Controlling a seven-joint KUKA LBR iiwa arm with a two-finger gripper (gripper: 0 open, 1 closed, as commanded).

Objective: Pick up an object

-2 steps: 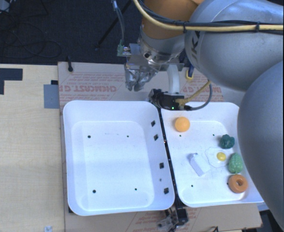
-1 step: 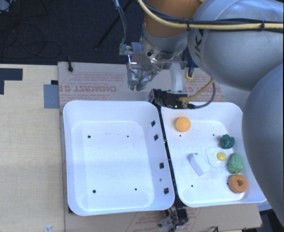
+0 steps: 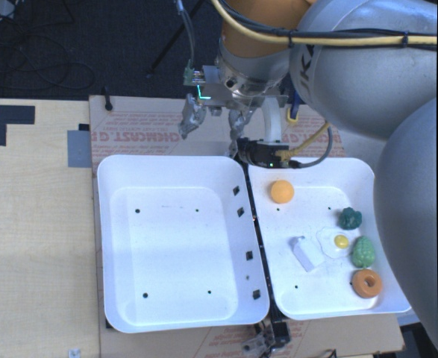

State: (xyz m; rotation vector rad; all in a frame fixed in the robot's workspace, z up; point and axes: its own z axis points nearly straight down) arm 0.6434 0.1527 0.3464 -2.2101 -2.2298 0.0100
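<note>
My gripper hangs above the cardboard just behind the two bins, near the back of the divider between them. Its two fingers are spread apart with nothing between them, so it is open. The right bin holds an orange ball, a dark green piece, a fried egg, a light green lump, a brown doughnut and a small pale block. The ball lies nearest the gripper, a short way to the front and right of it.
The left bin sits beside the right one, sharing a dark divider with clips. The large grey arm covers the top right and overhangs the right bin's far edge. A cable loops near the bin's back rim.
</note>
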